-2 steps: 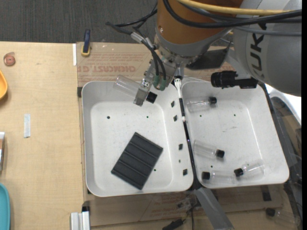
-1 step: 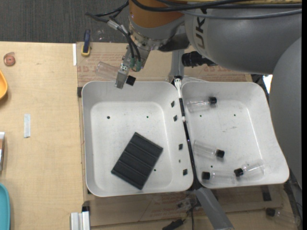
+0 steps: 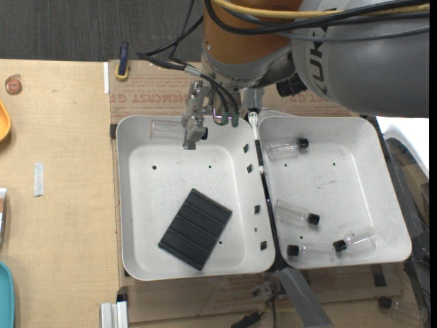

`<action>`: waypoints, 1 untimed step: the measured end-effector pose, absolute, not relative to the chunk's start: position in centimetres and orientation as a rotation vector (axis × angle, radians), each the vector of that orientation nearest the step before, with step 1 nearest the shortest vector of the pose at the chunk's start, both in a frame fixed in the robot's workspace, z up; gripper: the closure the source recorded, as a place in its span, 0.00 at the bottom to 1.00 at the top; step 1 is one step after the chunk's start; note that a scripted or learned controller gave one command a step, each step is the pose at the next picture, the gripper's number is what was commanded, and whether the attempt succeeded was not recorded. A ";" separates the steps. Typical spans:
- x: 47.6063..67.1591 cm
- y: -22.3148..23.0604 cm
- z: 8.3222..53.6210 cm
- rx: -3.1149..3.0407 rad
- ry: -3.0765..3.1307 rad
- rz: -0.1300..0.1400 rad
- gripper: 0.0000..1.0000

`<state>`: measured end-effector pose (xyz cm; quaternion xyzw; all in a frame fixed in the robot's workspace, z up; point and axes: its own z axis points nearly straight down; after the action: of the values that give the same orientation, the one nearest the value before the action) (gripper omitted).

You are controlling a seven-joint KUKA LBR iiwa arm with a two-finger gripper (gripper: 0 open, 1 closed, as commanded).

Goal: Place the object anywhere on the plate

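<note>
Can't tell if the gripper (image 3: 193, 137) is open or closed, but it hangs over the left bin's (image 3: 136, 183) far edge, well away from the black plate (image 3: 196, 228), so anything released here probably misses.

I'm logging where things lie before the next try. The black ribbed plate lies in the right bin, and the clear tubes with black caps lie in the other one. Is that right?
Not quite. The camera view shows the black ribbed plate in the left bin, and the clear tubes with black caps in the other one, the right bin.
</note>
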<state>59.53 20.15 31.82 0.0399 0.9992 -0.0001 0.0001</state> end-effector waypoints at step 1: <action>65.4 22.8 31.3 -0.228 3.130 0.002 1.00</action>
<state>65.43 22.79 31.25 -0.0725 0.9974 0.0006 0.0016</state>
